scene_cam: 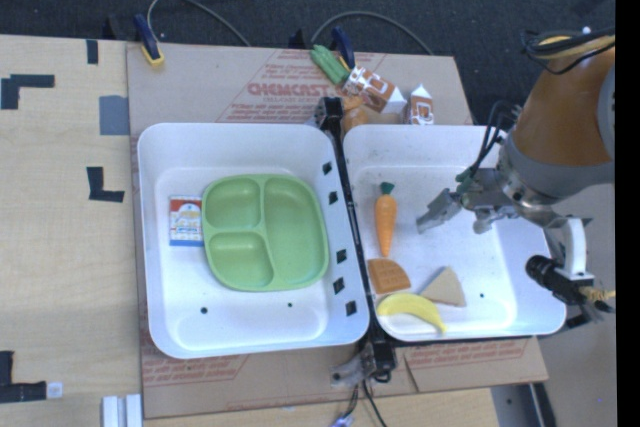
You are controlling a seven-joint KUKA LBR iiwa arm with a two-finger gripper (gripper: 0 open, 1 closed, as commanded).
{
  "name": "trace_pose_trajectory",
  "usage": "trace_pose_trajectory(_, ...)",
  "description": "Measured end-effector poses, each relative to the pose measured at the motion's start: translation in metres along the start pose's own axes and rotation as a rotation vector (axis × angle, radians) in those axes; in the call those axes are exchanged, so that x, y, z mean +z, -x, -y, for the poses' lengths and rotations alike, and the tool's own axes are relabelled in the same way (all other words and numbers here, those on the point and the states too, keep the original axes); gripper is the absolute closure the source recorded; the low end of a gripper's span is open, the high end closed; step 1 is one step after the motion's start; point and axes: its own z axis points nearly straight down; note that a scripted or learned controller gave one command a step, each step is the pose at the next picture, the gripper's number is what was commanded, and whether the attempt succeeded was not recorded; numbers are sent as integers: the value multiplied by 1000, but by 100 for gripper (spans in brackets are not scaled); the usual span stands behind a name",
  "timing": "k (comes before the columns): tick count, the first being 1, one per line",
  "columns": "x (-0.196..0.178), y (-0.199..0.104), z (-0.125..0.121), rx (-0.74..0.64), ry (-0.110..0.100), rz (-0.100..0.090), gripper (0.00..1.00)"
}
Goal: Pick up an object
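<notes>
Two Spread Fingers Above the Right Bin, Nothing Between Them

Two grey fingers of the gripper [462, 212] stand spread apart, one reaching toward the view's left and the other pointing down toward the bin floor; nothing lies between them, so the jaws are open and empty. They hang over the bare middle of the shallow white right-hand bin [430, 137].

Nearest to them, to the view's left, lies the small orange toy carrot with a green top [385, 220]; its long axis runs up and down the view, green end farthest from the camera, roughly crosswise to the line from gripper to carrot; my judgement is that closing across its narrow width would suit it best.

Below the gripper in the view sits the tan wedge-shaped piece [447, 287]; beside it the brown toast-like slab [387, 274] and the curved yellow toy banana [412, 310], which touches or nearly touches the slab; all three lie near the bin's front edge.

Farther out, the left-hand white bin [160, 295] holds a pale green divided plastic plate [266, 231] and a small printed card-like box [185, 220] just beside it, well apart from the gripper.
</notes>
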Motion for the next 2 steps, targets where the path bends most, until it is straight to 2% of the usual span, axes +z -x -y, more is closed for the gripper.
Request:
trace_pose_trajectory(1,41,-50,-31,0,-2,0,0)
trace_pose_trajectory(2,89,-11,-55,1,-2,1,0)
